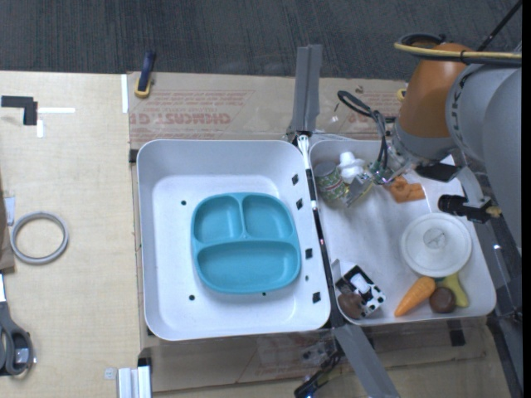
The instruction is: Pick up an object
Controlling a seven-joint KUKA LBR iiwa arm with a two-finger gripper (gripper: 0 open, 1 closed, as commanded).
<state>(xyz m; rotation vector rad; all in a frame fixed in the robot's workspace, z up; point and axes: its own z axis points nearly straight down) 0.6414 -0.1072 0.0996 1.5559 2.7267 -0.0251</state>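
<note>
Tool low beside the white lid, grip state unclear, nothing visibly lifted; pickup looks unfinished.

A divided teal plastic plate fills the left white bin's centre. Open floor rings it. Toys crowd the right white bin's edges.

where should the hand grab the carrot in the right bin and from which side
Grip the carrot across its thick middle, coming straight down from above. It lies flat and slanted on the right bin floor, long sides free, its upper end close to the white lid.
</note>
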